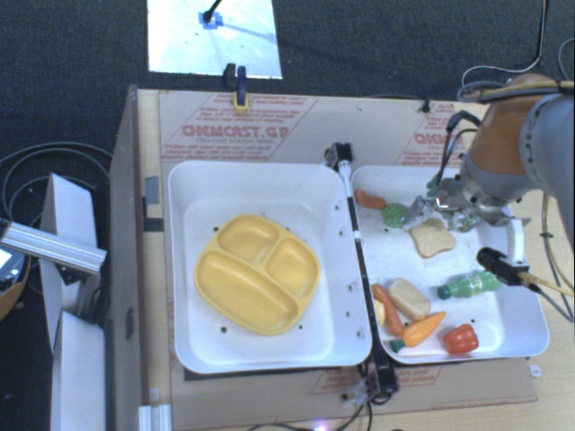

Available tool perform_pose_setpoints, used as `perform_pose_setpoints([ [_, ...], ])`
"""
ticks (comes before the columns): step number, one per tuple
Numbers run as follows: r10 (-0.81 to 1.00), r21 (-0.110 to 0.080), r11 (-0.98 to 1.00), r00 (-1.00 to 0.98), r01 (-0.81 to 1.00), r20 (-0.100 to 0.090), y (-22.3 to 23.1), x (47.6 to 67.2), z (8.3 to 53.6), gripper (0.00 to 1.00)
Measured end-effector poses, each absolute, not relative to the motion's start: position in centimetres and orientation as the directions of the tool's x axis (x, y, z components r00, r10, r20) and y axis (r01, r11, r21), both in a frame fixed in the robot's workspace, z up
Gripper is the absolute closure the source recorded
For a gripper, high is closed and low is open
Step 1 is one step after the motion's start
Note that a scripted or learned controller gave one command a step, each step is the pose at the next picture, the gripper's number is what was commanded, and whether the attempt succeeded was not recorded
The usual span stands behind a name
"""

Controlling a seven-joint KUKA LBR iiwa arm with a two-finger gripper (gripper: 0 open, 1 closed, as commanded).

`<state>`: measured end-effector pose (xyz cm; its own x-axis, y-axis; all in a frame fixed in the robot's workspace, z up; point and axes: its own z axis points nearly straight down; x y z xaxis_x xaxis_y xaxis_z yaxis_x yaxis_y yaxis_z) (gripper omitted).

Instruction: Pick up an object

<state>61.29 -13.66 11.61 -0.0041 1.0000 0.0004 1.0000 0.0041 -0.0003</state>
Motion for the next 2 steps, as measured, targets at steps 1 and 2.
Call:
perform_pose_setpoints([
  [1,1.0,0.007,0.003,-0.003,1.0,-0.002,-13.2,60.3,8.7,0.0],
  [2,1.0,0.003,0.004,-0.004,1.0,0.0,-9.5,64.4,9.6,0.0],
])
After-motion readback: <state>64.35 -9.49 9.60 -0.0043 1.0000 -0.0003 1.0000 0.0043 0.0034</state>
